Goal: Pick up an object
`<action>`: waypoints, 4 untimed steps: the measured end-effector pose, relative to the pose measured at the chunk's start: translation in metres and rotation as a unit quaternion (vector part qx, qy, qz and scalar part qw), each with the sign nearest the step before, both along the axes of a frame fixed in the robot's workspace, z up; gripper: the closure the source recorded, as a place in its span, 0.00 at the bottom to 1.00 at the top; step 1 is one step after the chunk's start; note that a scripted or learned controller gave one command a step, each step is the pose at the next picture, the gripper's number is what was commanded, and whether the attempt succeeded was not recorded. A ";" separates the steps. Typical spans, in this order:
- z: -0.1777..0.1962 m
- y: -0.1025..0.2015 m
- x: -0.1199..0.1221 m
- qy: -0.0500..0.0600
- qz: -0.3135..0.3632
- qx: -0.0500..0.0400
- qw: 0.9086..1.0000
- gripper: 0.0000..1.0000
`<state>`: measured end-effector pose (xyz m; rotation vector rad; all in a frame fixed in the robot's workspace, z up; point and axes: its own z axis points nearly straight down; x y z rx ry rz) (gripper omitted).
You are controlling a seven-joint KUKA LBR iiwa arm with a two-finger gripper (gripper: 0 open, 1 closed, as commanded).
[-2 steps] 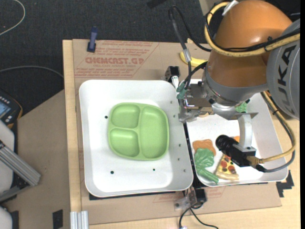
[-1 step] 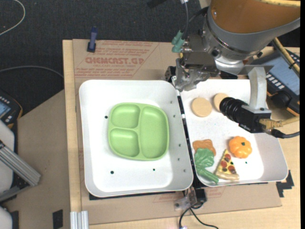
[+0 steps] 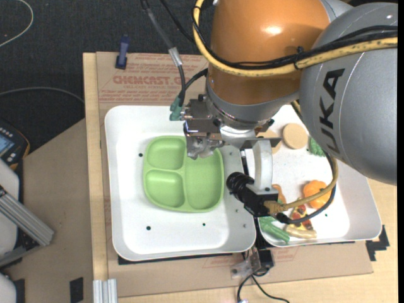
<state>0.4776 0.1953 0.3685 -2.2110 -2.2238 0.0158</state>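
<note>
A light green divided plate point(image 3: 180, 178) with three compartments lies in the left bin point(image 3: 126, 169), right of the bin's centre. My gripper point(image 3: 202, 146) hangs under the orange wrist, right over the plate's far right rim. Whether it touches the plate is hidden by the gripper body. In the right bin point(image 3: 353, 223) lie a tan round disc point(image 3: 294, 136), an orange piece point(image 3: 314, 190), a small green piece point(image 3: 314, 146), a red piece point(image 3: 300, 216) and a pale green and yellow item point(image 3: 285, 230) at the near left corner.
The big grey arm covers most of the right bin's far side. A blue clip point(image 3: 122, 52) sits on the cardboard sheet point(image 3: 145, 81) behind the left bin. Cables run across the dark floor at the left.
</note>
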 end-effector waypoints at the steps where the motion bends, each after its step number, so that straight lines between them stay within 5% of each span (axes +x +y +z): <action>1: 0.017 -0.003 0.002 -0.006 -0.002 0.002 1.000 1.00; 2: 0.023 -0.089 0.002 -0.005 -0.007 0.001 1.000 1.00; 4: 0.044 -0.083 0.003 -0.007 -0.003 0.002 1.000 1.00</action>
